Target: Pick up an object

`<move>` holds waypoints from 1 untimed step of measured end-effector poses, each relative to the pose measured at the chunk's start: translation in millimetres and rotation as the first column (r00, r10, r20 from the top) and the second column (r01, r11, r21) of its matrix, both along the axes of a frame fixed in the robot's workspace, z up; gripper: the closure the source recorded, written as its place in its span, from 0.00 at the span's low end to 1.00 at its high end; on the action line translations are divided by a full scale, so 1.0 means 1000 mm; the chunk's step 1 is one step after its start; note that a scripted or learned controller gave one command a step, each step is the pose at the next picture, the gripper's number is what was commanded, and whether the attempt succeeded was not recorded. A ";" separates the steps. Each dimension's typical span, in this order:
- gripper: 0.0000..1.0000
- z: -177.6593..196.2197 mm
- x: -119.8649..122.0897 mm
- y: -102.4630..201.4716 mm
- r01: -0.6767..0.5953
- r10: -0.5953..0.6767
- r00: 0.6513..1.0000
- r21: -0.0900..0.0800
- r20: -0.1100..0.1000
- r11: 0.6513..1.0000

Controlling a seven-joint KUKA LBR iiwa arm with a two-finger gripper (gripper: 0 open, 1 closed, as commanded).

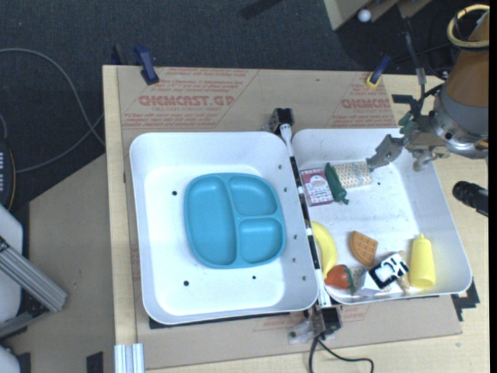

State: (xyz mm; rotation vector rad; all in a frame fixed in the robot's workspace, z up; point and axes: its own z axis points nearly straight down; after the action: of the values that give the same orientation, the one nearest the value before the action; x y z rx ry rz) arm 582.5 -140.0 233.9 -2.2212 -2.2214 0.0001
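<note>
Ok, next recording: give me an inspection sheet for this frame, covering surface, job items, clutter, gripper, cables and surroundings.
Surface: bench topped with printed cardboard, bearing the left bin and the right bin side by side.
Job's things: in the right bin, a banana, a waffle, a yellow bottle, a tomato, a black-and-white item, a red-patterned packet and a green-handled brush.
Clutter: blue divided plate in the left bin.
Grippers: gripper over the right bin's far right part, with no object seen between its fingers.
Cables: a thin cable on the floor at left.
Surroundings: dark carpet; blue clamps on the bench's far edge.
</note>
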 end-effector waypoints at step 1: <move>0.00 -0.067 0.033 0.035 -0.001 0.001 1.000 0.001 -0.002 1.000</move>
State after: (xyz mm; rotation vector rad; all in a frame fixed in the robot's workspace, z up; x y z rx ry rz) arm 615.8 -104.8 167.3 -2.2189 -2.2212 0.0012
